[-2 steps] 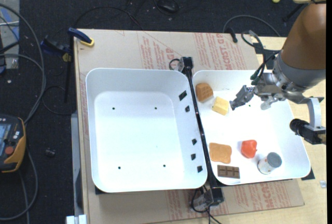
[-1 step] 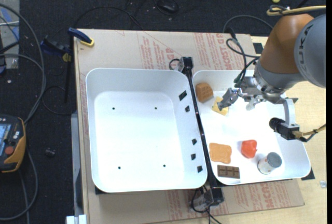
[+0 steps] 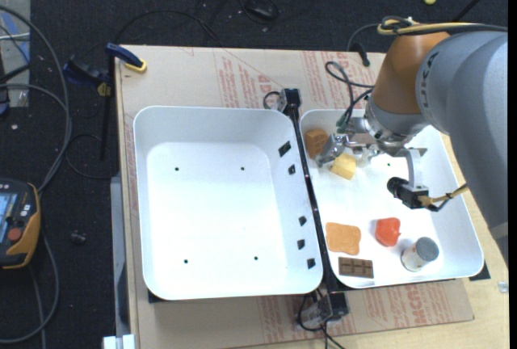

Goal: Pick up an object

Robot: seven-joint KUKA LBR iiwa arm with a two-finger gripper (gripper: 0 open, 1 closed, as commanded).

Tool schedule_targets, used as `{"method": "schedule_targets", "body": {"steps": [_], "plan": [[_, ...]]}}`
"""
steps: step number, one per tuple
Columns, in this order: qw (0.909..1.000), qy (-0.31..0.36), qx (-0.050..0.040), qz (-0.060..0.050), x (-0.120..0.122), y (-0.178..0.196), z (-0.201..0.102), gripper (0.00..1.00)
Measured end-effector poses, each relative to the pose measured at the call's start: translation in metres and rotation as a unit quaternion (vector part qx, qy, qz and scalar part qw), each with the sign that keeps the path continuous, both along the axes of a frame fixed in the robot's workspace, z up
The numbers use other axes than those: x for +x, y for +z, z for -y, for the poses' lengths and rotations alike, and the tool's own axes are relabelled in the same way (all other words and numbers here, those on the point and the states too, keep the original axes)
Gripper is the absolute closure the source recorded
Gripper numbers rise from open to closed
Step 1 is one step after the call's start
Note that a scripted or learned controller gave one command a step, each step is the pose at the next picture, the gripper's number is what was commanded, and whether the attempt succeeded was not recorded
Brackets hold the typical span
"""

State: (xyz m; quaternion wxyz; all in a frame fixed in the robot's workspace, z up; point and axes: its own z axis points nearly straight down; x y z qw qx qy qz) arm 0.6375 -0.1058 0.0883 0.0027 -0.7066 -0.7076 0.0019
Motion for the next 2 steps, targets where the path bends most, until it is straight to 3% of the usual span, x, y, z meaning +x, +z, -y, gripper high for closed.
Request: {"method": "schedule_targets", "body": {"steps": [1,2], "plan": [[1.0,-0.001,-0.0004,0.004,0.002,0.014,0.001,1.0],[1.0,-0.002,-0.0017,0.001,0.02,0.004,-0.011,1.0]]}}
